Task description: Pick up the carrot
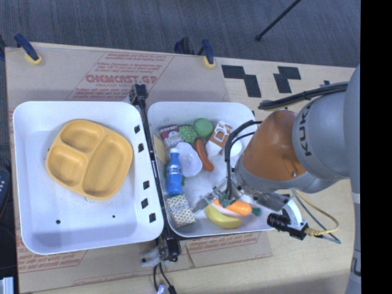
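The carrot is a short orange piece with a green end. It lies on top of a yellow banana near the front wall of the right bin. My gripper is low in that bin, right at the carrot's left end and just above the banana. The grey and orange wrist hangs over the bin's right side and hides what is under it. I cannot make out anything held.
The right bin also holds a blue bottle, a patterned packet, a white cup, a thin red-orange stick-shaped item, a green round item and small boxes at the back. In the left bin lies a yellow divided plate.
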{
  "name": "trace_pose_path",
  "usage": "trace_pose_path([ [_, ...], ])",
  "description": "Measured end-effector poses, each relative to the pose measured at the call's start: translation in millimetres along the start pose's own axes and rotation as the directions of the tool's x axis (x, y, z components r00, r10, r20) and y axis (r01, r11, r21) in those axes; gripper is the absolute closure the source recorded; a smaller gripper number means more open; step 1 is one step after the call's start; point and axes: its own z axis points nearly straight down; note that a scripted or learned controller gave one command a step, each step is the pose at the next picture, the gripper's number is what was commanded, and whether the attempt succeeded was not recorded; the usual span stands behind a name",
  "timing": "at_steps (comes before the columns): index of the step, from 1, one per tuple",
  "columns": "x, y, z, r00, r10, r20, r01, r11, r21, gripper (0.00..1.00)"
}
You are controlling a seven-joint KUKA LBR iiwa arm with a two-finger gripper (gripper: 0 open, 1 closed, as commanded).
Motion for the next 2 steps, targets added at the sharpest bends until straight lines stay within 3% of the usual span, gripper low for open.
trace_pose_path([
  [2,0.0,0.0,0.0,1.000,0.000,0.000,0.000,1.000,0.000,0.00],
])
